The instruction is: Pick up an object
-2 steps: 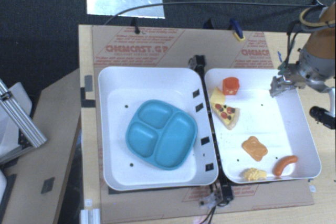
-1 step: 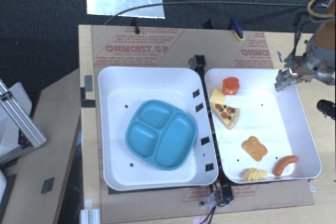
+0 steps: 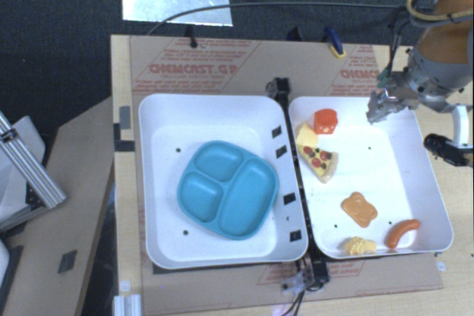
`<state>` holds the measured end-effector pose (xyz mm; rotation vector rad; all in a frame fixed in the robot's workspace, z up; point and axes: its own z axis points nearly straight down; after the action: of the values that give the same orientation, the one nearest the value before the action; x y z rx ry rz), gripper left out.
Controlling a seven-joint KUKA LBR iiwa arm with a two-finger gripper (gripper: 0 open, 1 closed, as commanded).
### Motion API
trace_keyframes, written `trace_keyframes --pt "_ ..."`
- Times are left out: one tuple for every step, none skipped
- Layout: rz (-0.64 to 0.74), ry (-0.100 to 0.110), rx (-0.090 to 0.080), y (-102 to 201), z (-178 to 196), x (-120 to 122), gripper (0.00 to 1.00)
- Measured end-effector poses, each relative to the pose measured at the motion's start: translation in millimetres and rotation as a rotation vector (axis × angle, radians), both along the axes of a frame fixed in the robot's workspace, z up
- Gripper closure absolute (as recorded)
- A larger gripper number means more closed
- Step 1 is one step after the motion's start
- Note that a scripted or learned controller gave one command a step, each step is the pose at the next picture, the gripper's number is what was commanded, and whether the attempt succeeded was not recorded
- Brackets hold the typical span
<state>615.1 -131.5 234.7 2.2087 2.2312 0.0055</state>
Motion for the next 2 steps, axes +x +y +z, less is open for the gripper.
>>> trace_keyframes --pt "0.000 0.002 0.000 52 -1 -6 1.00" --pt "0.000 0.002 0.000 113 6 1 1.00"
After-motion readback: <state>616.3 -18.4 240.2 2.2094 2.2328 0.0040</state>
